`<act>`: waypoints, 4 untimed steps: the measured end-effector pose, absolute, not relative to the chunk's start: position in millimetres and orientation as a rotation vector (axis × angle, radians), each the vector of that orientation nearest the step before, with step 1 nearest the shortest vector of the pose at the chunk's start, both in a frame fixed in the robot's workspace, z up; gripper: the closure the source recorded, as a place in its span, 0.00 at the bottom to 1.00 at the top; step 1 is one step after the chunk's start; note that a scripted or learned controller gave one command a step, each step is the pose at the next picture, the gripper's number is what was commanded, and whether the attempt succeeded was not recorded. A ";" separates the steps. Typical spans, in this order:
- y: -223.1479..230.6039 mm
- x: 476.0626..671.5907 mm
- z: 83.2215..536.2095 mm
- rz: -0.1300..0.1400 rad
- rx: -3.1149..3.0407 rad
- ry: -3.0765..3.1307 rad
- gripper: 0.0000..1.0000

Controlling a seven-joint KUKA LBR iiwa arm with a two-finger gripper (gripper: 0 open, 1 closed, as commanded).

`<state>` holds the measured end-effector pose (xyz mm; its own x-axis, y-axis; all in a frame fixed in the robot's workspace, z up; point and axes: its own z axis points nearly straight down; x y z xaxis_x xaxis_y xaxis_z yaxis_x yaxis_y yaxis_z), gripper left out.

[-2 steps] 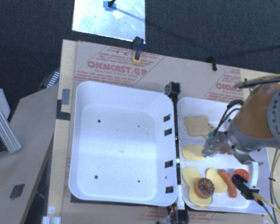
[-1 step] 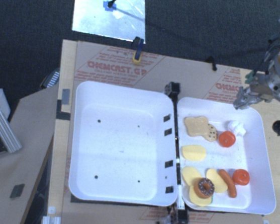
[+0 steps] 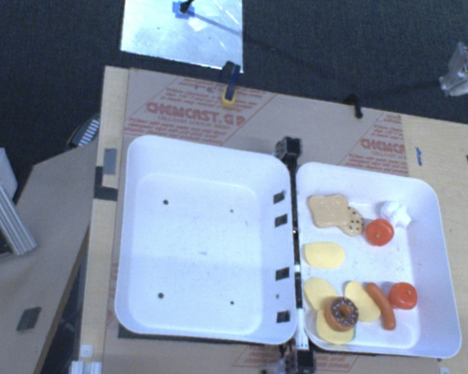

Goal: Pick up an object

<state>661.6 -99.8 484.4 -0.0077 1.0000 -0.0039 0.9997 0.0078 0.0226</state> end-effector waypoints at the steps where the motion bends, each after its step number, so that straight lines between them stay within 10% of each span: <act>1: -121.5 668.4 539.6 0.008 2.214 2.216 1.00; 3: -207.1 644.3 535.5 0.001 2.220 2.220 1.00; 4: -156.0 647.8 412.4 -0.005 2.220 2.237 1.00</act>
